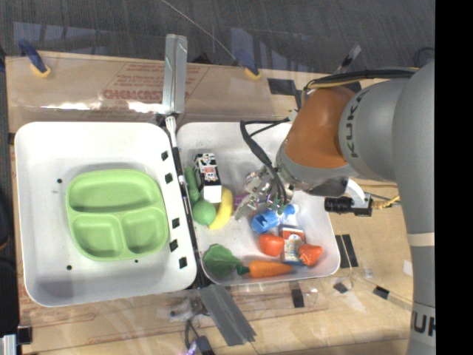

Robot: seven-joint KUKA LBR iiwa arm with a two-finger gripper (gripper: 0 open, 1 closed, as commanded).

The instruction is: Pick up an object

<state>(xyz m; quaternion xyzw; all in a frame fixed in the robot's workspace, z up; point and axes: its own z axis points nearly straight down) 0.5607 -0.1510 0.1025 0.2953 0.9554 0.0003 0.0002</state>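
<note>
A: Where does the pincer (262,191) sit?

B: Low in the right bin (194,135), among the toys. The arm (347,135) covers much of that bin behind it. Whether the pincer is spread or closed cannot be told; the metal tips blur into the clutter.

A: What could it take?

B: Nearest is a blue piece (264,221), just below the pincer and seemingly touching it. A banana (222,209) lies just to the pincer's left, with a green ball (204,213) beyond that. Further below sit a red toy (271,245), a small carton (293,245), a carrot (270,269) and a green leafy thing (219,258). Up and left stands a black-and-white box (206,168).

A: So which one?

B: Probably the blue piece, judging by closeness. Nothing is visibly between the tips, so no grasp is confirmed.

A: How should the step go?

B: Centre over one item, not a gap between two. The pile is tight, so a straight drop and a firm close would likely beat a slanted approach. Lift slowly; neighbours may drag along.

A: And the left bin (29,220)?

B: Well to the pincer's left, holding a green tray (115,214).
</note>
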